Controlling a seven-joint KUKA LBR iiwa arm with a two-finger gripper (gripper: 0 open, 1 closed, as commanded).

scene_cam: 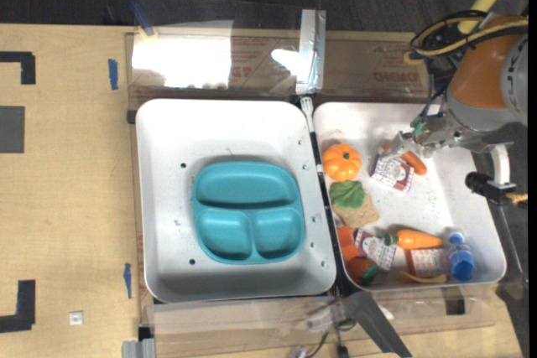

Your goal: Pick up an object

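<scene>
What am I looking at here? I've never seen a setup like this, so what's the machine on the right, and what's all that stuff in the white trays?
This is one camera fixed above a bench, looking down at a slant. The grey and orange machine at the right is a robot arm; its gripper, a two-fingered hand, hangs over the right bin, close to a small red and white packet. I cannot tell whether it holds anything. That bin also contains a toy pumpkin, a green leafy toy, a toy carrot and a blue-capped bottle. The left bin holds a teal divided plate.
</scene>
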